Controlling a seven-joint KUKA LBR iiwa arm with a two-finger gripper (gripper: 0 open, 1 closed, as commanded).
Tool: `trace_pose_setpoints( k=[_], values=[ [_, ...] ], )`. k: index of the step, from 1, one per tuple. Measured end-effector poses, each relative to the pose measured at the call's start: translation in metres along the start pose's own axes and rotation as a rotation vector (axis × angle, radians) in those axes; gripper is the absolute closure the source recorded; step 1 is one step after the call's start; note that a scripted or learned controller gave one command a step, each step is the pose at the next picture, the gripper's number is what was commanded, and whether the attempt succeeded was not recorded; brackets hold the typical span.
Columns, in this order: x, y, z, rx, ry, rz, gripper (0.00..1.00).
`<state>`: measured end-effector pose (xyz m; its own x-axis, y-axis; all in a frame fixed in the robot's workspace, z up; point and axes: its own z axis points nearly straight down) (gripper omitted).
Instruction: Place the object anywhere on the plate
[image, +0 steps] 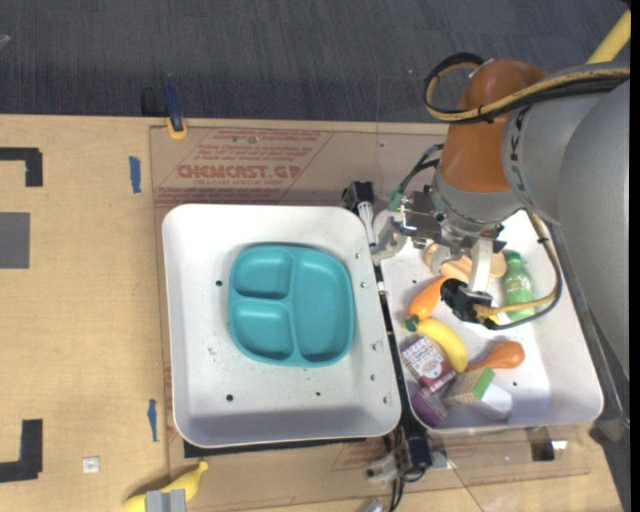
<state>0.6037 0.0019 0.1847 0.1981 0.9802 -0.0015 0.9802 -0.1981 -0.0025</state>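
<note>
A teal divided plate (292, 303) lies in the middle of the left white bin (190, 380) with nothing on it. My gripper (452, 258) hangs low over the back of the right bin (575, 385), above a pale tan item (458, 269) that the wrist partly hides. Just in front of it lie an orange toy vegetable (424, 298) and a yellow banana (445, 343). A green bottle (516, 279) stands to the gripper's right.
In the right bin's front half lie a purple-and-white packet (427, 362), an orange-red item (499, 355), a small green piece (483, 383) and a white piece (495, 403). The arm covers the bin's back right corner. A yellow clamp (170, 486) lies on the bench at the front left.
</note>
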Motion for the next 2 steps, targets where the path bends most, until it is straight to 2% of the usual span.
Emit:
trace_pose_setpoints(
  k=[2],
  values=[
    [0.0,0.0,0.0,0.0,0.0,0.0,0.0]
  ],
)
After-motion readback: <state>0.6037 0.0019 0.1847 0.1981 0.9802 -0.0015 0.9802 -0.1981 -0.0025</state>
